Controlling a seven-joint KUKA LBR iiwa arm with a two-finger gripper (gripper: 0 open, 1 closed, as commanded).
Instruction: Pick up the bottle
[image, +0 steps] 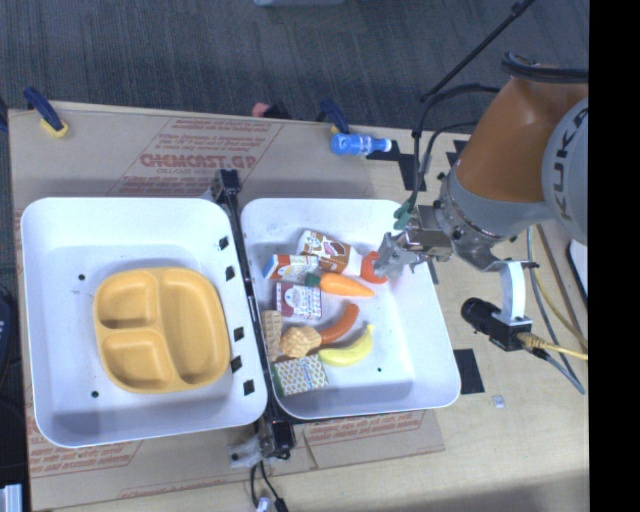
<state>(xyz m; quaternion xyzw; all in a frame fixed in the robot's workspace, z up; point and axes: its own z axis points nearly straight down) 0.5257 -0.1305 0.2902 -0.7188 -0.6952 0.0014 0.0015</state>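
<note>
- Camera view: your gripper (392, 262) hangs over the right bin's (430, 375) right side, beside a red item (371, 267); its grasp state can't be told.
- The bottle can't be picked out among the packets (300, 300), carrot (347, 285), sausage (338, 322) and banana (348, 348); identify it before descending.

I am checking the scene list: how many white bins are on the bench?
2. The left bin holds a yellow divided tray. The right bin holds the toy food, with the gripper at its right side.
</note>
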